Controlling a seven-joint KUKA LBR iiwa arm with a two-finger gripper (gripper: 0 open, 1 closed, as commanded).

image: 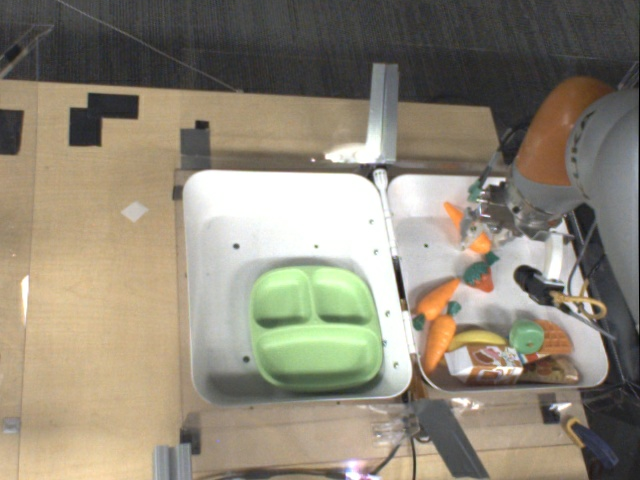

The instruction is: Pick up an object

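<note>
Gripper (487,218) at upper right of the right bin (420,203), jaw state indiscernible, poised beside small orange carrot pieces (478,240); crowded neighbouring toys could deflect a grasp, causing a miss.

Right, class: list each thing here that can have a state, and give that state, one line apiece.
green tray: upright in the left bin, compartments bare
two carrots: lying in the right bin, touching
banana: lying flat beside the carton
carton: on its side
gripper: low over the right bin's far end, at small orange pieces
</note>
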